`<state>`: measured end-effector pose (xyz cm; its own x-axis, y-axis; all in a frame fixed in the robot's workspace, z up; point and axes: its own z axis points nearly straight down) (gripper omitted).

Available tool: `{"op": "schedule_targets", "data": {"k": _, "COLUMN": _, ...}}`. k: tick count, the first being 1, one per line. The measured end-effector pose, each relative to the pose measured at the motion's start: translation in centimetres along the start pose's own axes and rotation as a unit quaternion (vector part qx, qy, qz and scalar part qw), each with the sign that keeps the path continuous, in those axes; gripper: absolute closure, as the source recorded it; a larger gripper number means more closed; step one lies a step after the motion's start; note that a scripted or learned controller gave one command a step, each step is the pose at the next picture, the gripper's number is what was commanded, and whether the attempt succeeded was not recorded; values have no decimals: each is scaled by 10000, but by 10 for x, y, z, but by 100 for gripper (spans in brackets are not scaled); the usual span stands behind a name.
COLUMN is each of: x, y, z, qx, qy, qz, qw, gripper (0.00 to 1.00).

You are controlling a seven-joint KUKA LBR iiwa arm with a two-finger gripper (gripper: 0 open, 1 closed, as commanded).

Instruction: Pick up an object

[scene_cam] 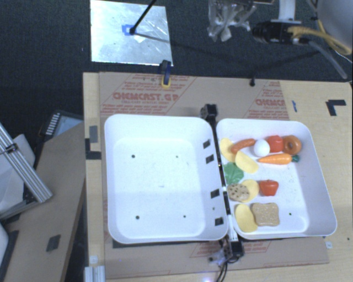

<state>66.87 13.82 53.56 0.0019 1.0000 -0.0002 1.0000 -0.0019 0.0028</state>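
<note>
Cardboard covers the bench (182, 91) under two white bins; toy food fills the right bin (317, 182) while my hand (225, 25) (grip state unclear) hangs well above.

the pale grey two-finger gripper (225, 27) sits at the top edge of the camera view, right of centre, hanging above the dark floor beyond the bench and well apart from both bins. it's blurred, metallic prongs pointing downward, too smeared to read more. behind it to the right runs a black wrist section (273, 31) with yellow and grey cabling (314, 34) trailing toward the top right corner, where a bit of the light grey arm body (336, 14) shows; a white cylindrical piece (286, 8) stands just above the black section.
</note>
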Motion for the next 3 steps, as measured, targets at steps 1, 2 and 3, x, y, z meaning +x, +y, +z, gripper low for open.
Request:
{"op": "schedule_targets", "data": {"k": 1, "x": -81, "y": -1, "z": 95, "qx": 52, "qy": -13, "qz": 27, "qw": 10000, "gripper": 100}}
{"op": "schedule_targets", "data": {"k": 2, "x": -9, "y": -1, "z": 9, "qx": -40, "qy": 17, "qz": -60, "qw": 10000, "gripper": 100}}
{"op": "schedule_targets", "data": {"k": 3, "x": -59, "y": 0, "z": 24, "qx": 13, "qy": -1, "qz": -2, "qw": 10000, "gripper": 100}}
